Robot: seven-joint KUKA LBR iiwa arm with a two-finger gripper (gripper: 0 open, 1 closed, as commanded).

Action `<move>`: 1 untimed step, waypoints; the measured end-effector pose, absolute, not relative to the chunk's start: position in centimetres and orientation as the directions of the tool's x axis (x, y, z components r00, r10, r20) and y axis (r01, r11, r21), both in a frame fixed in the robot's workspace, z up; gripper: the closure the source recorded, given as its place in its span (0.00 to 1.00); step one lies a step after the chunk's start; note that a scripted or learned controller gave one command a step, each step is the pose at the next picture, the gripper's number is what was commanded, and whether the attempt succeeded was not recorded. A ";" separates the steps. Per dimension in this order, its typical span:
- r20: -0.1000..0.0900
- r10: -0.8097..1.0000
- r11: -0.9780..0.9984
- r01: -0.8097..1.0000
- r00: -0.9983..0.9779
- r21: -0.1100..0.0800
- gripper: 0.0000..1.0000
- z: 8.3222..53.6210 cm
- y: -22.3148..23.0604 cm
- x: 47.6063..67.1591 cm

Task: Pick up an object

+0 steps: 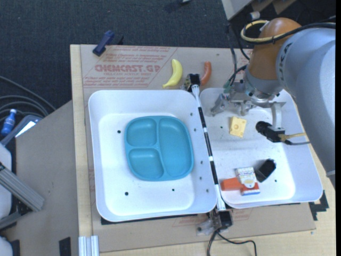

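While the gripper (234, 104) hung open (nothing between its fingers) above the right bin (303, 188), the cheese wedge (237, 127) lay just beside; closing there might grab only air.

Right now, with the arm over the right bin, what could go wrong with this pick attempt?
The gripper sits near the right bin's top-left corner, beside the yellow cheese-like block, not over it, so a descent may miss. The small box lies against the orange object, so grabbing there could catch both or neither.
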State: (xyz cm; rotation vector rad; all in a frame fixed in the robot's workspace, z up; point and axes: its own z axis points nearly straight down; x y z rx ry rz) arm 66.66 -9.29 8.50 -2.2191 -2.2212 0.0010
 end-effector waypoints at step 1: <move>-0.002 1.000 0.000 1.000 0.000 0.002 0.00 8.5 -14.2 66.7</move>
